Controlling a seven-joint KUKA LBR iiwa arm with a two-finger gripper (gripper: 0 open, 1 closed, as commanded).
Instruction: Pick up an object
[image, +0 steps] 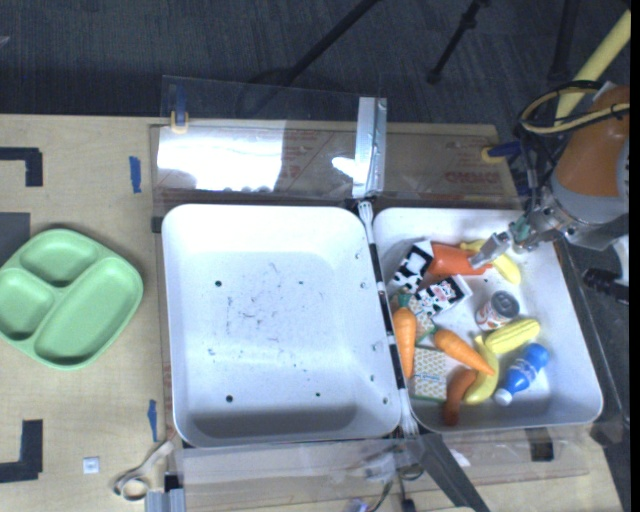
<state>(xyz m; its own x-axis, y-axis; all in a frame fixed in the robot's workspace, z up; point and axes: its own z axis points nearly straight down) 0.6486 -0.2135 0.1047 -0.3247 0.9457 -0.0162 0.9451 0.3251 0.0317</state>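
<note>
While I watch the bench from the camera above, I see the arm (590, 165) entering at the upper right of the frame, grey with its orange band just above the wrist. The gripper (497, 245) is low over the upper part of the right bin (575, 345), and its tip is at the right end of an orange-red object (452, 260) that lies there. I cannot tell how the jaws stand, because the tip is small and blurred in this view, and I also cannot tell if anything is between them.

The objects are all gathered in the right bin. Just left of the orange-red one is a black-and-white patterned piece (410, 268), and another one with black spots (437, 295) lies below it. Two carrots are there: one upright near the divider (404, 340), one slanted in the middle (462, 350). A yellow corn-like piece (508, 335) is to the right of them, a blue and white bottle (522, 372) is at the lower right, and a small round can (496, 308) is above the corn. A yellow piece (508, 268) lies just beside the gripper.

The left bin (270, 320) has a scuffed white floor. A green divided plate (65, 297) sits on the wooden bench (80, 420) at the left of the frame, well apart from both bins.
</note>
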